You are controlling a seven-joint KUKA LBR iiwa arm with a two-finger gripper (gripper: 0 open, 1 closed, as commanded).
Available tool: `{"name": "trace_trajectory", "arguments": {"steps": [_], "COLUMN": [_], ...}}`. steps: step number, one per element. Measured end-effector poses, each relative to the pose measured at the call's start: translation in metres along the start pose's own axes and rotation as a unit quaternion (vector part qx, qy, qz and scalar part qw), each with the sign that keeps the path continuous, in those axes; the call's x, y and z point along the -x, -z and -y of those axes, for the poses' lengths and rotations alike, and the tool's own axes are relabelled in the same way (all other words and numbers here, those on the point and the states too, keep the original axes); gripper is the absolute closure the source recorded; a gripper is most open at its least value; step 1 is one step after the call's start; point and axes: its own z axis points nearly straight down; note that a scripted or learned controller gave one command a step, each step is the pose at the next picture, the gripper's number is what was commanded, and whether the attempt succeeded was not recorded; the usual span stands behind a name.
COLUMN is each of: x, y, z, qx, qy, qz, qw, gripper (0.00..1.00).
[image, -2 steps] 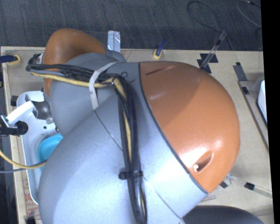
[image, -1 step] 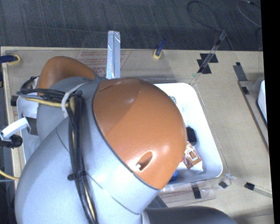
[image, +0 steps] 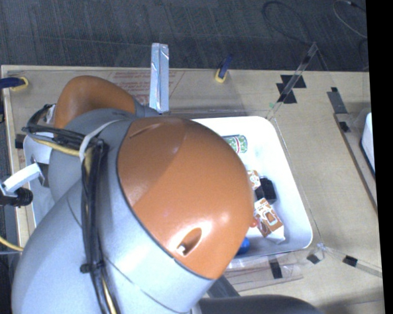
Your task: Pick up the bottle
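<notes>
At the near edge, the arm (image: 123, 257), grey with an orange shell, covers most of the left bin and half of the right bin (image: 299, 200). Gripper is somewhere beneath it; can't tell how open it is or if it has anything.

Right bin contents, near to far:
- blue object (image: 242, 246), half under the arm, type unclear
- orange-and-white box (image: 270, 220), just beside it
- small black item (image: 266, 188)
- green-and-white labelled cylinder (image: 236, 143), lying on its side near the far wall, partly under the arm. Probably the bottle, not certain.

Beyond the bin: an upright metal strip (image: 159, 77) and a blue clamp (image: 224, 69) on the bench.

Step judged as reach/approach, no grasp confirmed. To do it well: come down over the cylinder's middle, close across its narrow width so it can't roll, and keep clear of the far wall and the black item.
</notes>
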Motion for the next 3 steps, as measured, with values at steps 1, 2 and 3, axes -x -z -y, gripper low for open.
{"name": "trace_trajectory", "arguments": {"steps": [1, 2, 3], "x": [0.006, 0.006, -0.009], "y": [0.121, 0.12, 0.249], "z": [0.002, 0.001, -0.019], "qx": [-0.001, -0.002, -0.001], "qy": [0.134, 0.133, 0.297], "qz": [-0.002, -0.001, -0.002], "qw": [0.991, 0.9911, 0.9548], "gripper": [1.0, 0.0, 0.0]}}
